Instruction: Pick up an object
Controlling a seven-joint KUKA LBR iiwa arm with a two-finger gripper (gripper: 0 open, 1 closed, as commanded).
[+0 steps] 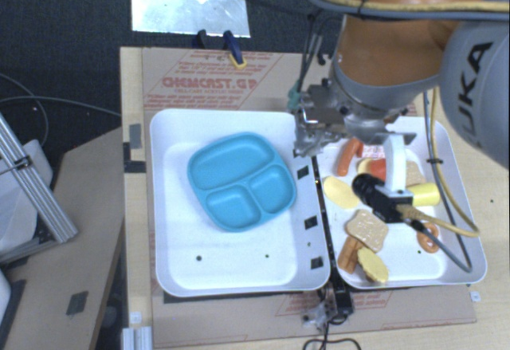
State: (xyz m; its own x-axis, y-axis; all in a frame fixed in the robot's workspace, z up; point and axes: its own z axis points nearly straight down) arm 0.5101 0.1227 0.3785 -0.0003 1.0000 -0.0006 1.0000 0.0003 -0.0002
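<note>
Arm low over the seam between the two bins, food toys crowded in the right one.

The left bin (171,261) has bare floor around a blue divided plate (241,180); the right bin (462,181) is packed. The arm leans in from the right, its end effector (312,131) at the right bin's upper-left corner; its opening cannot be told. An orange hot-dog toy (348,156) lies just beside it, above a yellow slice (341,194).

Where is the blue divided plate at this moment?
In the camera view, the blue divided plate lies in the left white bin, toward its upper middle, left of the divider between the bins and across it from the toy food in the right bin.
</note>
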